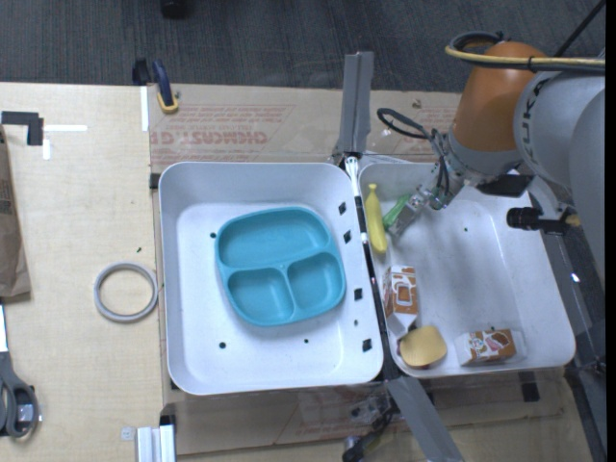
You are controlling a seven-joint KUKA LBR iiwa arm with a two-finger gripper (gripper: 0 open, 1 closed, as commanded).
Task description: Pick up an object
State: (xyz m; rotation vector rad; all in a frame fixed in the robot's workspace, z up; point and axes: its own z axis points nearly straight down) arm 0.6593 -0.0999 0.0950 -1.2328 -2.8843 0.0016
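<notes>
Hand [416,205], grip state indeterminate, low over green object [394,212] beside yellow banana-shaped toy [375,221] against right white bin's wall [371,258]; risk: wall blocks closure, grasp slips.

— What lies out on the bench, far left of the claw [416,203]?
— A pale tape ring [100,292], flat on the wood, far left of it and lower in the view. Lower still, at the view's edge, a pair of scissors [17,407].
— And level with the claw?
— A brown paper bag [12,229], cut off by the left edge.
— Anything above it?
— A blue and yellow clamp [164,89] up and to the left, at the corner of a printed cardboard sheet [241,123].
</notes>
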